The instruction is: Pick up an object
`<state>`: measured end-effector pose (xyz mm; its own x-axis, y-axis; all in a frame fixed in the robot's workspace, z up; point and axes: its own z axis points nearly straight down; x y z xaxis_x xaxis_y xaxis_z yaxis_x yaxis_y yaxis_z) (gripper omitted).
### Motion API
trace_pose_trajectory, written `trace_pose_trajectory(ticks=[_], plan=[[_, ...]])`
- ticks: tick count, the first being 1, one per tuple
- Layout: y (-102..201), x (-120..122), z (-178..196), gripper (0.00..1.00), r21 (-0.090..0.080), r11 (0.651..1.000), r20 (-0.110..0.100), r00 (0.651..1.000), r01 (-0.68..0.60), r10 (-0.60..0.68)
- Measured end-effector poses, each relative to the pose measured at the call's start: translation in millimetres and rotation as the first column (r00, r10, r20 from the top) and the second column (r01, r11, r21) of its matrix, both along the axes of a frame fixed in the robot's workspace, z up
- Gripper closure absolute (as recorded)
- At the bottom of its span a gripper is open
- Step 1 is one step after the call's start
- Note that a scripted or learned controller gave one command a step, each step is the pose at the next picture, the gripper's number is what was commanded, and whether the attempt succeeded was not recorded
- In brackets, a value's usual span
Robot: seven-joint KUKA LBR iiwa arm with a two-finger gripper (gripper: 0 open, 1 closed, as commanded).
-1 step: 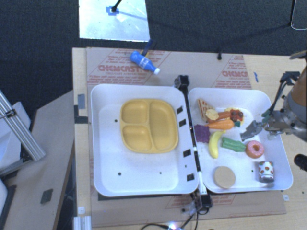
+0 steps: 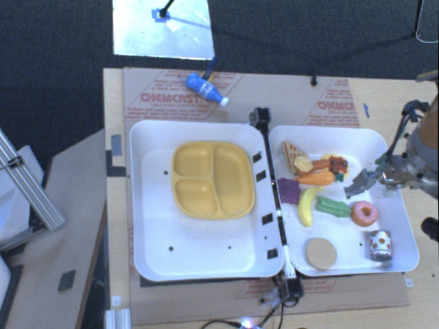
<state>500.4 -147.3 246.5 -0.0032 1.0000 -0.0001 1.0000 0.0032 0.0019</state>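
Observation:
The right bin [image 2: 396, 157] holds several toy foods: a pizza slice [image 2: 291, 151], an orange carrot [image 2: 316, 178], a purple grape bunch [image 2: 289, 190], a yellow banana [image 2: 306, 207], a green pepper [image 2: 333, 206], a pink donut [image 2: 364, 213], a tan round cookie [image 2: 321, 253] and a small can [image 2: 380, 245]. My gripper [image 2: 358, 183] reaches in from the right over this bin. It sits just right of the carrot and above the donut and the green pepper. Nothing is visibly held.
The left bin [image 2: 154, 245] carries a yellow divided plate [image 2: 212, 179]. A blue bottle [image 2: 205, 88] lies on the cardboard behind the bins. A black divider with clips [image 2: 271, 190] runs between the bins. A grey metal sheet [image 2: 162, 19] lies at the back.

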Motion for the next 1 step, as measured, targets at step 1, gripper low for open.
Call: trace_pose_trajectory(ticks=[1], plan=[[-5.1,4.4,-44.5,0.0,0.001,1.0,-0.004,1.0,0.002,-0.002]])
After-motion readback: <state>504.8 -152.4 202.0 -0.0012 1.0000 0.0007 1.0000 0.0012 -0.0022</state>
